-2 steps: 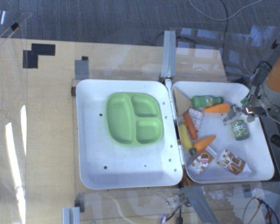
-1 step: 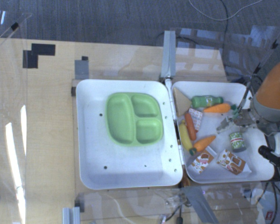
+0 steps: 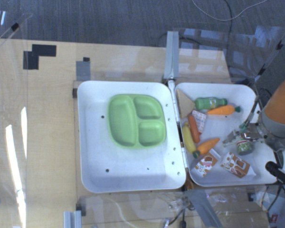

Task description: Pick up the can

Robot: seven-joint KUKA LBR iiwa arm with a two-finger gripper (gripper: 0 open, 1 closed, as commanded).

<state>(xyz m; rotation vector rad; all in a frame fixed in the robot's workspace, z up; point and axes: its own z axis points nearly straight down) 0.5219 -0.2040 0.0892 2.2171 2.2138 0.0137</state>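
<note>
Robot gripper (image 3: 243, 136) sits low in the right bin (image 3: 247, 91), fingers closed around the can (image 3: 245, 147) near the bin's right wall, w/ carrots (image 3: 221, 110) & packets (image 3: 235, 165) beside it.

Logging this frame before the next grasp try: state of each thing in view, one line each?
Gripper: low in the right bin, beside the can, holding nothing I can see.
Can: in the right bin, not lifted.
Green bottle: lying on its side.
Carrots: three, lying flat.
Snack packets: lying flat on the bin floor.
Green tray: flat in the left bin.
</note>
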